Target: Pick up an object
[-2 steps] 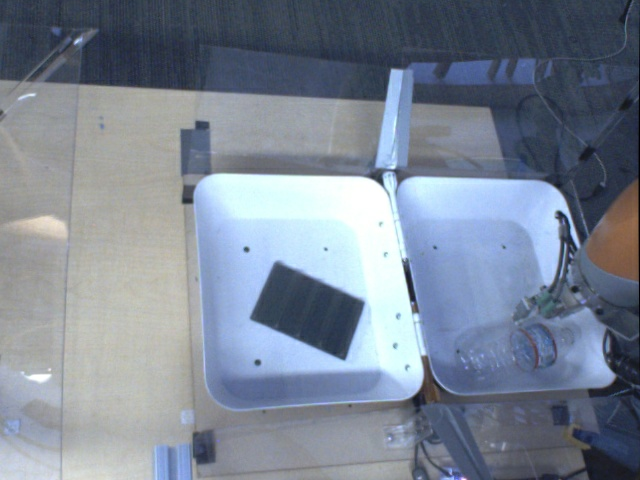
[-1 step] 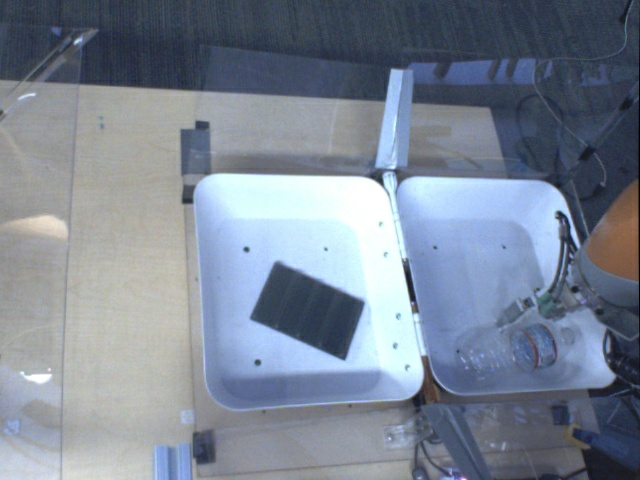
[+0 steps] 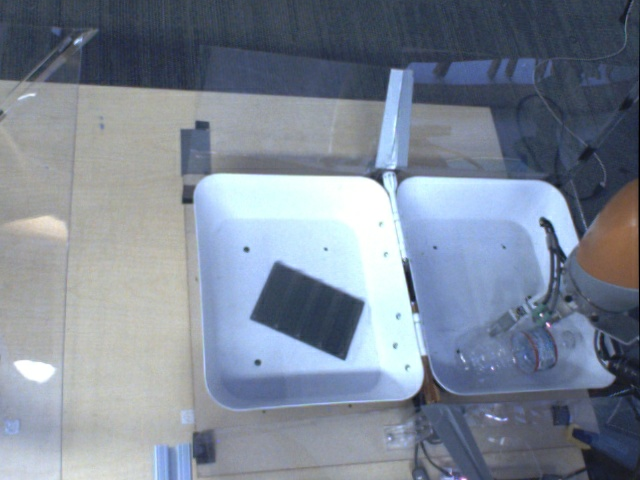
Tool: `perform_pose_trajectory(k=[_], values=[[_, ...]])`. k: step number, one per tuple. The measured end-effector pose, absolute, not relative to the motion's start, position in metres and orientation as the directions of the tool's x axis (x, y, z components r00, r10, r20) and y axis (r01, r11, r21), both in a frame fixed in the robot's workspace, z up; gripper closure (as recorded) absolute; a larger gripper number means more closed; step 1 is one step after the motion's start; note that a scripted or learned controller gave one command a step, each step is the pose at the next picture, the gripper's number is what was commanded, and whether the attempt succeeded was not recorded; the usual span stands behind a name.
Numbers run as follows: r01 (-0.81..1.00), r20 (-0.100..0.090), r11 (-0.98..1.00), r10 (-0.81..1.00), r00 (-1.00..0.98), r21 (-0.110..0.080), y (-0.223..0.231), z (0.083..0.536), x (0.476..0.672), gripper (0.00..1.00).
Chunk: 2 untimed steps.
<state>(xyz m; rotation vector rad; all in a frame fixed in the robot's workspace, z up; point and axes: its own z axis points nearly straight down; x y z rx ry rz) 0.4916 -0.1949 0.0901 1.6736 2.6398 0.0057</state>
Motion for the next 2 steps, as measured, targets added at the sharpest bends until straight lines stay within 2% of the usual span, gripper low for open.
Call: perform_pose_trajectory(k=[1, 2], values=[[0.904, -0.014, 0.427, 0.904, -0.427, 0.018, -0.1943, 0.102, 0.4943, 1.0], [0.904, -0.014, 0.426, 0.905, -0.426, 0.018, -0.1943, 0.102, 0.4942, 0.0]])
